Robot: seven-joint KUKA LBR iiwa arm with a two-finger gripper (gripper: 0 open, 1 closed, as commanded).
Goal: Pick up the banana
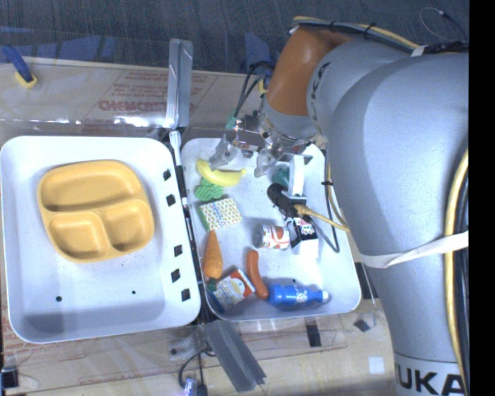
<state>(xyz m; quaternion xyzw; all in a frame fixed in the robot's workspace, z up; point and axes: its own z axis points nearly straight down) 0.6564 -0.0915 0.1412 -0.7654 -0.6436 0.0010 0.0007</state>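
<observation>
The banana (pixel 217 174) lies in the right bin (pixel 340 291) near its far-left corner, its long axis running roughly nine to three o'clock, curved. The gripper (pixel 249 148) hangs just above it, at about one o'clock from the fruit. Whether it has hold of the fruit cannot be told. A green item (pixel 208 192) sits just at six o'clock of the banana, a carrot (pixel 213 256) farther along.

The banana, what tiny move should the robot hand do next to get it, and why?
Probably lower a little straight onto the banana. The gripper sits just above and to its right at the back of the right bin, and nothing yellow shows between its fingers. The green leafy toy lies close by, so it should go gently.
</observation>
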